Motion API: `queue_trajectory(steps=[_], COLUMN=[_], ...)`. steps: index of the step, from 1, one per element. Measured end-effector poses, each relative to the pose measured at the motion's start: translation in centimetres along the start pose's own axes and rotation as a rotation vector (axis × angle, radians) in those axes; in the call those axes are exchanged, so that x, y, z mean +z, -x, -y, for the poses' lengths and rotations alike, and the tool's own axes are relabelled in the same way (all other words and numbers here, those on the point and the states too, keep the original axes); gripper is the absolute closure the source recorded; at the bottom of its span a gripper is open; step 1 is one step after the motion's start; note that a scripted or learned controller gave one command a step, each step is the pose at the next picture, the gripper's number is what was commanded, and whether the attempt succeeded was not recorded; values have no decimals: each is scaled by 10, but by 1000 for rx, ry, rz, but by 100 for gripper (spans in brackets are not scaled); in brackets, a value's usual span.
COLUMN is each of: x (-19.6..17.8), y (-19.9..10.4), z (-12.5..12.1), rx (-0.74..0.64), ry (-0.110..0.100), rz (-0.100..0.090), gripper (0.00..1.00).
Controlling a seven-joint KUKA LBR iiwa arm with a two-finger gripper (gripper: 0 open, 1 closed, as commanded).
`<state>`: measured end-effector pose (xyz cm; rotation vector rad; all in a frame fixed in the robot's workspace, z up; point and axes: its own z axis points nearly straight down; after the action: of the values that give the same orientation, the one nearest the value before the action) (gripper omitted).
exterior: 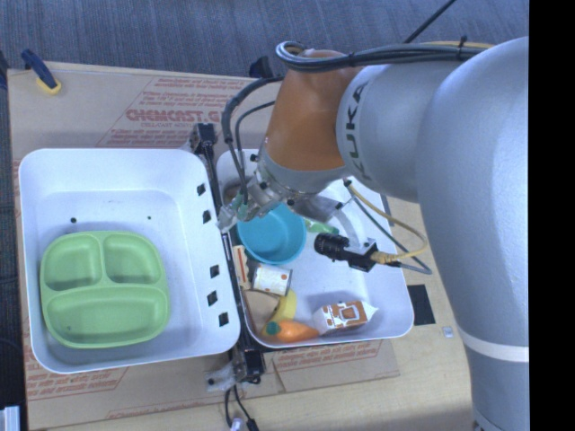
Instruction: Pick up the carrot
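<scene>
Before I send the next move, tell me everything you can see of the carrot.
The carrot is a small orange toy, smooth and plastic-looking, with a paler tip at its left end. It lies on its side along the near edge of the right bin. A yellow banana lies right above it, seemingly touching, and a small carton sits close on its right. The gripper is well away, by the blue bowl, not touching it.

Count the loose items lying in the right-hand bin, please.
5: a blue bowl under the wrist, a small white can below it, a banana, the carrot at the near edge, and a carton to its right. The arm may hide others.
</scene>
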<state>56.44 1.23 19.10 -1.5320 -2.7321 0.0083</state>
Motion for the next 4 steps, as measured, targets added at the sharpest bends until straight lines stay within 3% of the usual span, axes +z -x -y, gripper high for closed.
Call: queue_trajectory(steps=[1, 2, 3, 4], x=[-1, 0, 21, -59], y=[49, 68, 145, 62], z=[-27, 30, 96, 15], rx=[255, 517, 261, 508], ry=[3, -2, -1, 6], rz=[7, 1, 1, 2], gripper=[100, 100, 100, 100])
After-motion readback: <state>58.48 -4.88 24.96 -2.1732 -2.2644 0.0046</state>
